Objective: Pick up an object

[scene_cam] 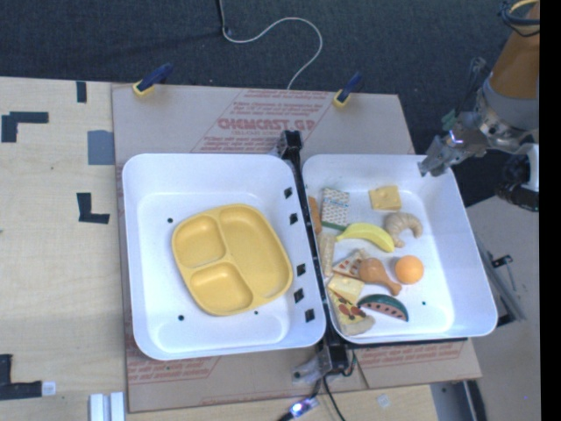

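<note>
My tool [435,163] hangs over the right bin's [463,235] far right rim; whether it grips I cannot tell. The toy food, nearest a cheese wedge [385,198], lies in that bin, leftward and nearer the camera

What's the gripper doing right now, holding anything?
Gripper: above the far right corner of the right bin, nothing seen in it; open or closed cannot be told.

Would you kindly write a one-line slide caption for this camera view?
Gripper hovers over the right white bin of toy food; yellow three-compartment plastic tray lies in the left white bin.
</note>
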Motion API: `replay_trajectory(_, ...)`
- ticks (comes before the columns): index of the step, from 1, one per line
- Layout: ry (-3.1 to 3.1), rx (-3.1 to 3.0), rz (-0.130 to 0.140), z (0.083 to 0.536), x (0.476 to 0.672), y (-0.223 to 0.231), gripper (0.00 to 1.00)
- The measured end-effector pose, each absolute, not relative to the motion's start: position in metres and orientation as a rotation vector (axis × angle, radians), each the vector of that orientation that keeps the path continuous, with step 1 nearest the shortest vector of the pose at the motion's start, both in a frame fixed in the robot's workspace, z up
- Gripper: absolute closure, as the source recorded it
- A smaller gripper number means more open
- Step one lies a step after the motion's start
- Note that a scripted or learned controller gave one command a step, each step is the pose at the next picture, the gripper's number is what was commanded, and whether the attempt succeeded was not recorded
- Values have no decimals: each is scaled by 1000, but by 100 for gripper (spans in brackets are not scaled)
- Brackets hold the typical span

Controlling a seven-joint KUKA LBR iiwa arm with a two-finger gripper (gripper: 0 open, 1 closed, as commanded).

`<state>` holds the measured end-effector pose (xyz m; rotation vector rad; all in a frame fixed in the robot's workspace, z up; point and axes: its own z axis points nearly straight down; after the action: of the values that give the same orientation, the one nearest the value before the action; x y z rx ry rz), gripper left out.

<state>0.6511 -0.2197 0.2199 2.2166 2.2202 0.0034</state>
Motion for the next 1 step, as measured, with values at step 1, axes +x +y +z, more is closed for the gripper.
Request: replay_trajectory(1, 2228, 2218, -2, 211, 635, -165, 100)
